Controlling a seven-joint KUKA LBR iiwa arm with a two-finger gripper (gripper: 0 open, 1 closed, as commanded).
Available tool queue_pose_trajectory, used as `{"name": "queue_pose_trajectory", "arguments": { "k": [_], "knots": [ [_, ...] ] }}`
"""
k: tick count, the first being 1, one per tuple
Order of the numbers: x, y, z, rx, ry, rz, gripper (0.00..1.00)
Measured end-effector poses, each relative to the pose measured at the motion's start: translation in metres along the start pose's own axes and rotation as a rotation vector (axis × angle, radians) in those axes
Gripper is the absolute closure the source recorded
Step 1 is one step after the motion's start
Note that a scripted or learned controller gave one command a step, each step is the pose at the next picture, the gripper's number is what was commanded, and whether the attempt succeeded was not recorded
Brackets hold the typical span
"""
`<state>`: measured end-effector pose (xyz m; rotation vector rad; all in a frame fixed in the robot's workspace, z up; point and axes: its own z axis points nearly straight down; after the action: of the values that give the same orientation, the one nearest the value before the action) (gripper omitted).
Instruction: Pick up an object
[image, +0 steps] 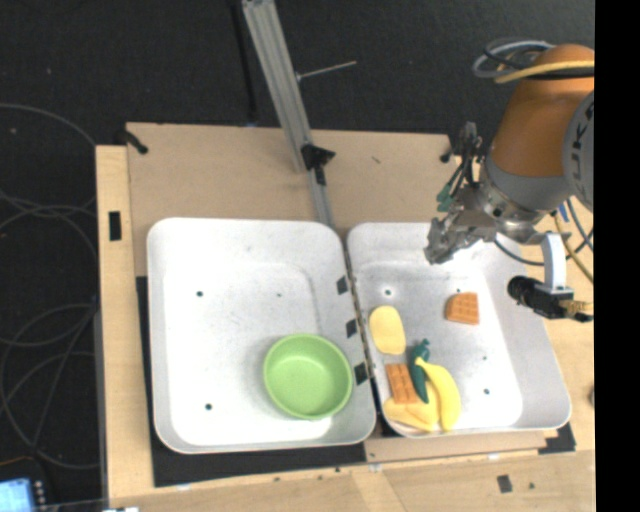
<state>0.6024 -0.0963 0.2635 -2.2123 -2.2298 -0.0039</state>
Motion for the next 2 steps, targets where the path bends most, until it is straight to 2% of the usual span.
{"name": "queue_pose_trajectory", "arguments": {
  "k": [1,2],
  "knots": [
    [0.054,0.008,-0.006,-0.001,-0.001,-0.001,1.0],
    [0.109,0.006,-0.007,0.001,0.0,0.0,1.0]
  ]
}}
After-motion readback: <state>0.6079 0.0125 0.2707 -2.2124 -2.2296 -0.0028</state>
